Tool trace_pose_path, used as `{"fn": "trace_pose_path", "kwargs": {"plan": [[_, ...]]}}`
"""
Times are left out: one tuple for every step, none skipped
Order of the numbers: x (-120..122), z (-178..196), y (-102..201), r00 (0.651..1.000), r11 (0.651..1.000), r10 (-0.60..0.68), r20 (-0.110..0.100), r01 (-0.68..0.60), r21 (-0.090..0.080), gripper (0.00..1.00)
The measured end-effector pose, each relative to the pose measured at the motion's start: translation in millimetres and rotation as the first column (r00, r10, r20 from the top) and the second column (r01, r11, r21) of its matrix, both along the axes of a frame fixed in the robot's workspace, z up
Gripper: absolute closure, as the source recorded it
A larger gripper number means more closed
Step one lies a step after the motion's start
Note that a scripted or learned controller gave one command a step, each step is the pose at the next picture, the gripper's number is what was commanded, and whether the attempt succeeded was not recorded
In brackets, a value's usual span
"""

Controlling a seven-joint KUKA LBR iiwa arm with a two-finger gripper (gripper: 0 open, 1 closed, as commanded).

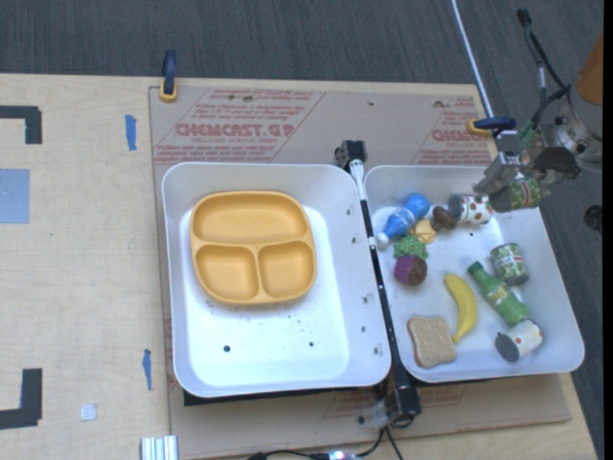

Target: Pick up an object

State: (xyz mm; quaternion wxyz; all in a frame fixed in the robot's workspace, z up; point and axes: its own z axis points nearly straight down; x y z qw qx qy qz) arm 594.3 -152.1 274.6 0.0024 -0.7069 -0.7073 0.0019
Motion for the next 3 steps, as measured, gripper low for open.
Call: {"fn": "trace_pose_path", "kwargs": {"plan": [[30,-167,-22,1.000,1.000,-0.001,-0.002,0.001,0.002,0.00],[4,-187,25,1.000,1.000,-0.001,0.003,0.001,-0.002,0.00],[4,-181,25,1.000,1.000,-0.001,0.000,0.001,-0.001,1.00]]}}
